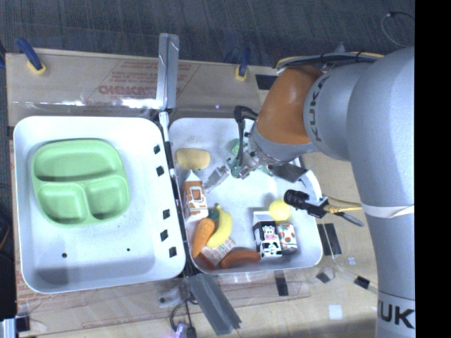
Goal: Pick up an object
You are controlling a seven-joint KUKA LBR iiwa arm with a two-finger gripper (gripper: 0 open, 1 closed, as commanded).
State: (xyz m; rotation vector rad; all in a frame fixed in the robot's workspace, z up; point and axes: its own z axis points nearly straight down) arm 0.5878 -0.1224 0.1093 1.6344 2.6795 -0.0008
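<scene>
Camera view, looking down at a slant on two shallow white bins set side by side. Closest to the viewer, at the front of the right bin, a reddish-brown sausage lies along the front wall. Just behind it to the left an orange carrot stands on a slant, with a yellow banana touching its right side. To the right of these are a black-and-white cow-print carton and a small brown can, side by side and touching. Just behind them is a round yellow lemon. Farther back on the left, against the wall between the bins, is an orange-and-white packet. Behind that is a pale yellow, potato-like lump. The gripper hangs over the back middle of this bin, just right of the pale lump and well apart from the lemon. Whether it is open or closed cannot be told from this angle. Above it rises the orange band of the grey arm, which reaches in from the right. The left bin holds one thing — a green divided tray, lying flat toward the back. Farthest away, two blue clamps grip the bench's rear edge.
</scene>
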